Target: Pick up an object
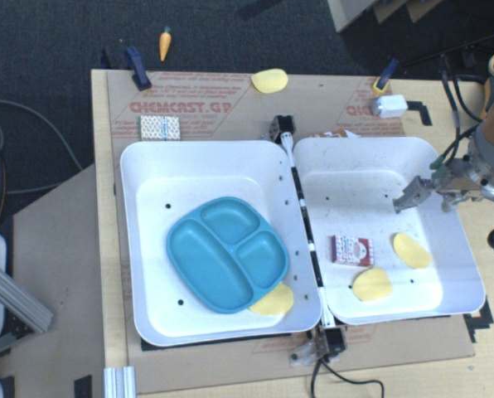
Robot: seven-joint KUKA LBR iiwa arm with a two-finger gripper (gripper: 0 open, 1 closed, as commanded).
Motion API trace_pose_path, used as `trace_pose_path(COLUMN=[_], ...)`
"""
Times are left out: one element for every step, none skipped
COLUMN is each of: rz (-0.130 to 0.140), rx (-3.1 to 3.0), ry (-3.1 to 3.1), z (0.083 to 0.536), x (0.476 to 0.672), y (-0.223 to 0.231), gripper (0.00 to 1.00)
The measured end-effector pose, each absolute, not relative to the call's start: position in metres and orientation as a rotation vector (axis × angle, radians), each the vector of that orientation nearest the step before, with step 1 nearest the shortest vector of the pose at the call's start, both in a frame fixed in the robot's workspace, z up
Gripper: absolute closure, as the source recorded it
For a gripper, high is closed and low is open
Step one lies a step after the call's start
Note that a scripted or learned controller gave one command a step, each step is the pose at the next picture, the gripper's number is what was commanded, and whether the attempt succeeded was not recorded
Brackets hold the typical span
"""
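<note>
Gripper (427, 196) hangs over the right bin (456, 293), fingers spread and holding nothing — the nearest yellow piece (412, 250) lies just below it toward the bin's front rim (long axis slanted), beside the red packet (351, 249).

Setting: robot lab or test bench. Evidence: board (230, 98) carrying two white bins (147, 172), clamps (136, 67) at 12 o'clock, loose cables (31, 131) at 9 o'clock, dark carpet (65, 23).

Bins (147, 172) smooth white plastic; blue tray (226, 254) glossy plastic; bench (106, 222) matt, perhaps cardboard.
</note>
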State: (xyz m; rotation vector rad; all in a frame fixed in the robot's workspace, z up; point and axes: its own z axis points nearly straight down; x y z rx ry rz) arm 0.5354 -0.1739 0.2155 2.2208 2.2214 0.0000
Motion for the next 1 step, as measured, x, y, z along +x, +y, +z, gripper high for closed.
trace_pose_path(rz=[-0.001], rx=[2.222], ry=[2.224], z=[0.1137], x=[0.5363], y=[-0.1134], gripper=[0.00])
